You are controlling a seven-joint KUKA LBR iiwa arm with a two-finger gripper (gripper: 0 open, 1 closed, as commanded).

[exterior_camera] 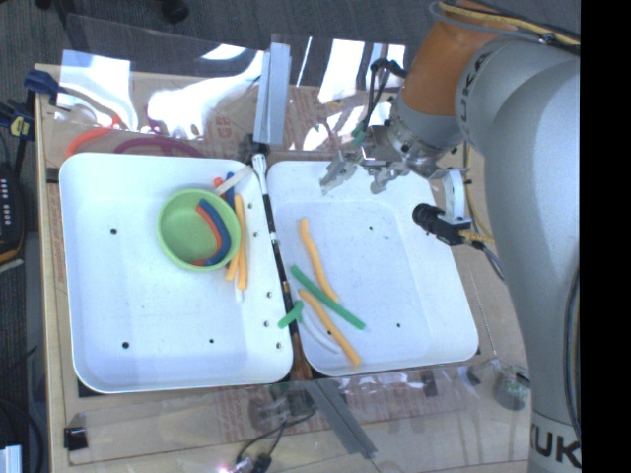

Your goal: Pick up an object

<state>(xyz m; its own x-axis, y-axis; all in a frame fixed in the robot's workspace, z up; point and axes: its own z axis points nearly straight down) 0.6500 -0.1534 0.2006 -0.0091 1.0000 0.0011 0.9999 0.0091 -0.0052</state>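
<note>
The pincer (357,168) hangs over the far edge of the right bin (434,304), its fingers spread apart and nothing between them. It seems to be in the approach step, with no grasp yet made. Nearest below it in that bin lie an orange stick (315,257), then a green strip (330,299) crossing a second orange stick (338,335) toward the near side. The left bin (118,304) holds a green bowl (197,230) with more sticks beside it. Next, the pincer likely needs to travel toward the near side, line up across a stick's narrow width, descend and close.
</note>
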